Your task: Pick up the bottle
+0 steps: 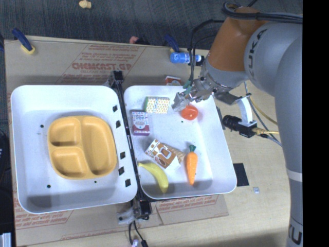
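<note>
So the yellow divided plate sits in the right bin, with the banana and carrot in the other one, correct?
Not quite. The camera view shows the yellow divided plate in the left bin. The banana and carrot lie in the other one, the right bin.

One fixed camera watches from above at a slant, both bins [31,102] framed, my arm [267,45] entering from its right.

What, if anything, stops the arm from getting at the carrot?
Probably nothing, so likely yes. The carrot lies bare on the bin floor with nothing over it, the banana and the snack bag off to one side. The gripper hangs above the same bin, near a red round thing.
</note>
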`<state>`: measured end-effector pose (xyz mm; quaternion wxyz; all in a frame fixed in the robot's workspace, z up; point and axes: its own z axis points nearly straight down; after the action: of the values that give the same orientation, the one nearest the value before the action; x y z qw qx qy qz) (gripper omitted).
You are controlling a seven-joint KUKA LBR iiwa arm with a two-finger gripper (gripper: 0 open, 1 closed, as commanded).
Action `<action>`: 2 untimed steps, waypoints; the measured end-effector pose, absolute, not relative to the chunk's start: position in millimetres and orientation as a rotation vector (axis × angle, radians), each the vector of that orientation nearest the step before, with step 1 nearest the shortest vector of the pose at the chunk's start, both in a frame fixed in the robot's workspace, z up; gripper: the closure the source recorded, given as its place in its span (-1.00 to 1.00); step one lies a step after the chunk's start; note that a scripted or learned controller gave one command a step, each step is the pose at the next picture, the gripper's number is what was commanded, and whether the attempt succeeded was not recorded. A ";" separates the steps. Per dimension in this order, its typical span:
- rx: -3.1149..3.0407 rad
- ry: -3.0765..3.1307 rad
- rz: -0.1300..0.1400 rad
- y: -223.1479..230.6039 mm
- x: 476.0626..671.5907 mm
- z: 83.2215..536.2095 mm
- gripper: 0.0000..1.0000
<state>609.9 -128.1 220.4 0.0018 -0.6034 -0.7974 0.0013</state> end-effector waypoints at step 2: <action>-1.156 -2.918 0.002 -76.4 536.0 191.7 1.00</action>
<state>536.0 -76.4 191.7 0.0013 -0.3682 -0.9298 0.0006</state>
